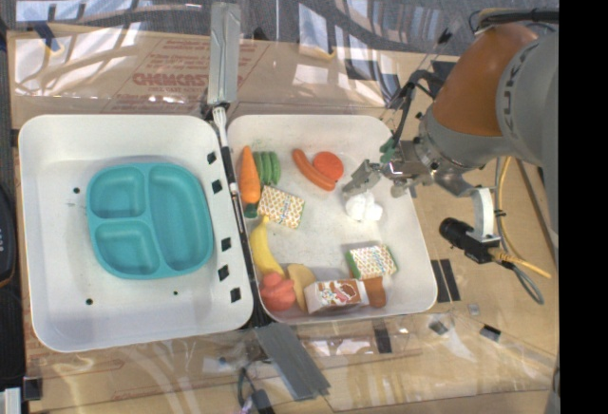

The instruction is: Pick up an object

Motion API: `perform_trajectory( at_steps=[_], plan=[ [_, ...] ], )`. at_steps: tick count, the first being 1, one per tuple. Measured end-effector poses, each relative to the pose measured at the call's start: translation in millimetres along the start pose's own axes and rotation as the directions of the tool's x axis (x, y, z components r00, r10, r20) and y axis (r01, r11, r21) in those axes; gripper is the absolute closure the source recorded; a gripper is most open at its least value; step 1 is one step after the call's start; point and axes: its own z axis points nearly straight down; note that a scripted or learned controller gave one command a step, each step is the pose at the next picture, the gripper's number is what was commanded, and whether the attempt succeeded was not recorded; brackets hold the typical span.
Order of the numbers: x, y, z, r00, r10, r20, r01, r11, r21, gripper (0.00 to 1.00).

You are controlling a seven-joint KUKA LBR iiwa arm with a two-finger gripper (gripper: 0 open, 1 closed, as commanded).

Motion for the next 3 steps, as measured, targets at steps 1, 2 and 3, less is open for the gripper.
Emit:
perform_trajectory(
  at_steps=[1, 2, 3],
  plan=[
    [0, 0, 0, 1.000, 0.000, 0.000, 0.000, 1.000, 0.000, 0.00],
    [-17, 21, 71, 1.000, 0.009, 0.001, -0.009, 1.000, 0.003, 0.00],
    [24, 100, 110, 0.998, -0.071, 0.002, 0.071, 0.997, -0.006, 0.00]
  ],
)
